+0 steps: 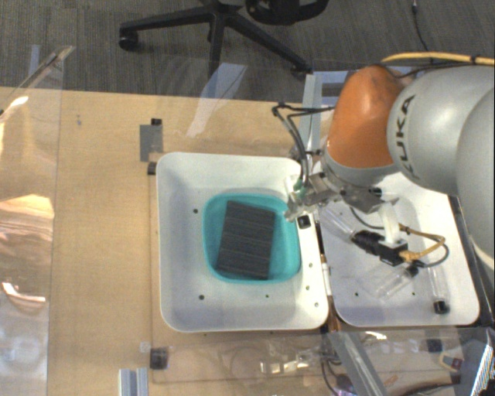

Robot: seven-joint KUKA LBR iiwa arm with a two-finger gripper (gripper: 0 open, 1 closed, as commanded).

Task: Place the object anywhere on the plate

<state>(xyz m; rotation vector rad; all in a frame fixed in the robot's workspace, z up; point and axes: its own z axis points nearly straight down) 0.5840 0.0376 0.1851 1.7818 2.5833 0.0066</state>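
A dark grey ribbed rectangular block lies flat on the teal plate in the left bin. It rests near the plate's middle, its long side running away from the camera. My gripper hangs over the plate's right rim, close to the wall between the two bins, just to the right of the block and apart from it. The orange band and grey wrist cover the gripper from above.
The right bin sits under the arm and holds a clear tube with a dark end near its right wall. The bench stretches out on the left. An office chair base stands on the floor behind.
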